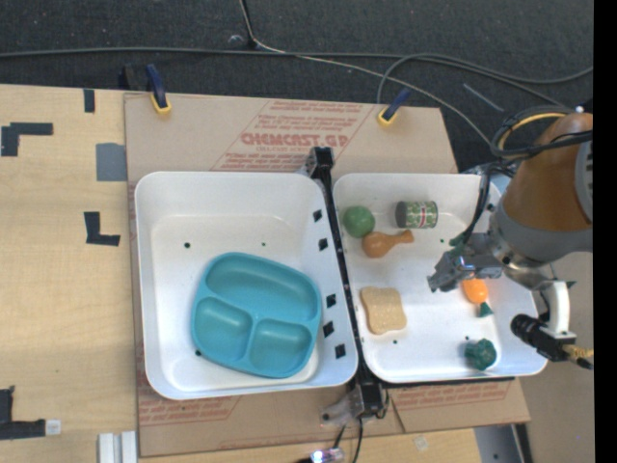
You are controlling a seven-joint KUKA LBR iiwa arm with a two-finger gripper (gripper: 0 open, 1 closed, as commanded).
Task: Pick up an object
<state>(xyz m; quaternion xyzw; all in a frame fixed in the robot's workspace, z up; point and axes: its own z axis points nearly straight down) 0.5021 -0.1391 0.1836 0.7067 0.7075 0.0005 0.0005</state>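
Now the gripper hangs low in the right bin, just beside the orange carrot; whether its fingers are open, I cannot tell.

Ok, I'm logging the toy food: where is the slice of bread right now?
The bread slice lies in the right bin, near its left wall, just below the drumstick and left of the gripper.

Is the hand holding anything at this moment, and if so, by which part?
It cannot be told. The hand is low in the right bin, close beside the carrot, but no object visibly sits in its grip.
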